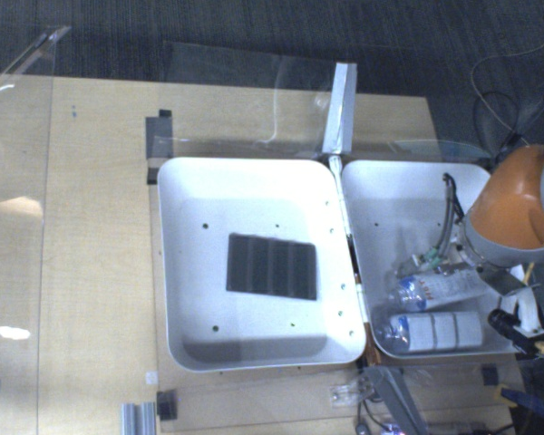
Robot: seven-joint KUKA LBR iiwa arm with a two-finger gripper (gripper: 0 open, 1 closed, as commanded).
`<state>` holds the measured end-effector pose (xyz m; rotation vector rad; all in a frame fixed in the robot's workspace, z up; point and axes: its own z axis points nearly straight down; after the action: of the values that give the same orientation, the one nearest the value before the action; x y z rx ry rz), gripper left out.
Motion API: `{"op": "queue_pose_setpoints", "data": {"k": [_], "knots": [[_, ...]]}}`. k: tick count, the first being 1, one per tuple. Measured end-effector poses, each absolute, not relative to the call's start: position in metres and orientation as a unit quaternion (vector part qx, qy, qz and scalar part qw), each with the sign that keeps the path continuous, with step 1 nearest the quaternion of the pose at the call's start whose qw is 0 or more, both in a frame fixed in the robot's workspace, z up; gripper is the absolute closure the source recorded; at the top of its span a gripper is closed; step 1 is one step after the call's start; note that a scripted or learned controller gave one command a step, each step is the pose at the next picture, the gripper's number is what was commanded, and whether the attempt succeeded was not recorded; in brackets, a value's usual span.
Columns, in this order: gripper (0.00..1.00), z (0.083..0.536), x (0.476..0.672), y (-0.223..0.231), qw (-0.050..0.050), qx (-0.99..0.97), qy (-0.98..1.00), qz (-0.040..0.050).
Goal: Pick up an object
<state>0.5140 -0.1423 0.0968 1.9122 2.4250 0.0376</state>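
The arm, with its orange band [517,208], reaches into the right bin [390,198] from the right. Its gripper [429,263] is low in that bin, right above a clear plastic bottle [440,289] that lies on its side. I cannot make out whether it touches the bottle. A second bottle with a white label [435,331] lies just in front, along the bin's near wall. In the left bin [190,198] a dark grey ribbed pad [272,266] lies flat near the middle, far from the gripper.
A grey metal post [339,107] stands at the back between the bins. Clear plastic sheeting [227,89] lies behind the left bin. Black cables [508,89] hang at the upper right. The wooden bench [72,243] stretches to the left.
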Motion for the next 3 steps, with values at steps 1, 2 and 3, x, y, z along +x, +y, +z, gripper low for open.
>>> {"op": "queue_pose_setpoints", "data": {"k": [1, 2, 3], "knots": [[0.0, 0.101, 0.51, -0.101, 0.037, 0.55, 0.834, 0.0161], [0.0, 0.089, 0.615, -0.121, 0.005, 0.601, 0.799, 0.0032], [0.0, 0.087, 0.666, -0.098, -0.005, 0.535, 0.845, -0.0057]]}}
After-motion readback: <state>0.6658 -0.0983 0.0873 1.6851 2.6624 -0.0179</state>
